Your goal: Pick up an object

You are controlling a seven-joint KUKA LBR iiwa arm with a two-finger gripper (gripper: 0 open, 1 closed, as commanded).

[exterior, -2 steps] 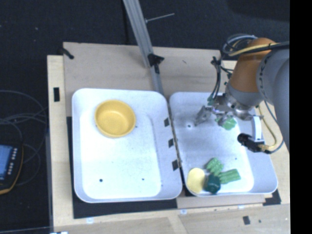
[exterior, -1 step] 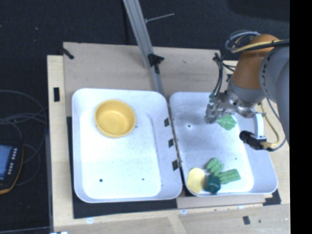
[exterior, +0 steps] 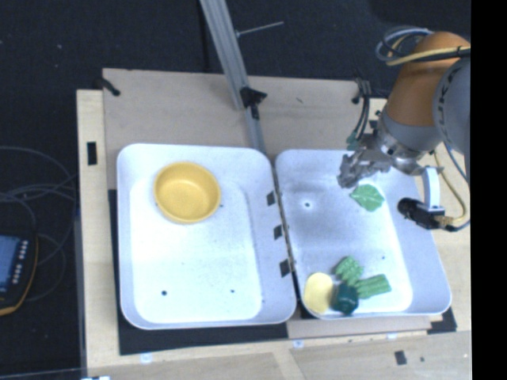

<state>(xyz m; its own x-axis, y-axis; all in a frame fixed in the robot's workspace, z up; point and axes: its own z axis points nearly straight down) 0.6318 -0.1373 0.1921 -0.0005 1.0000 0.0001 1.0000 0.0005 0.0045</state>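
Observation:
My gripper (exterior: 354, 174) hangs over the back of the right bin (exterior: 317, 236), reaching in from the right. A light green flat piece (exterior: 367, 196) lies just below and right of its tip, close to it, apart or touching I cannot tell. At the bin's front lie a pale yellow round piece (exterior: 318, 291), a dark teal piece (exterior: 345, 298) and two green pieces (exterior: 347, 269) (exterior: 374, 285), huddled together. A yellow bowl (exterior: 187, 192) sits in the back of the left bin (exterior: 198, 283).
A grey metal post (exterior: 230, 58) slants up from between the bins at the back. The bins' shared rim (exterior: 279, 228) carries small black clips. A black cable plug (exterior: 417, 210) hangs by the arm at the right bin's edge.

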